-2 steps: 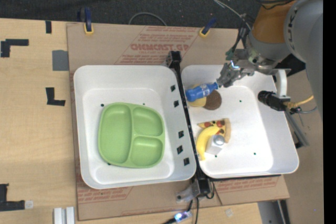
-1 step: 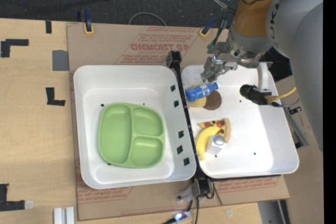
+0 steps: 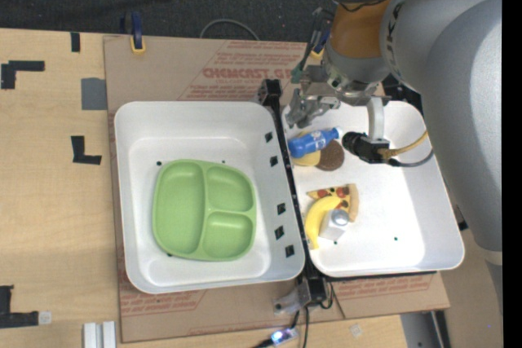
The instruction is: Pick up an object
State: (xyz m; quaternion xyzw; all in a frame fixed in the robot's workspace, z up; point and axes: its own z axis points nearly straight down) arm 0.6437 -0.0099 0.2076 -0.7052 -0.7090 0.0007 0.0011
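Note:
My gripper (image 3: 303, 115) hangs over the back left corner of the right bin (image 3: 408, 248), just above a small blue bottle (image 3: 312, 142) with a white cap. The bottle lies on its side against a yellow piece and a brown round item (image 3: 332, 156). Nearer the front lie a yellow banana (image 3: 315, 220), a pizza slice toy (image 3: 336, 195) and a small grey item (image 3: 334, 226). The fingers point down at the bottle; nothing shows between them.
The left bin (image 3: 134, 134) holds a green divided plate (image 3: 204, 209). A black divider with clips runs between the bins. The arm's large grey body fills the right side above the right bin. Cables trail across the bench's back.

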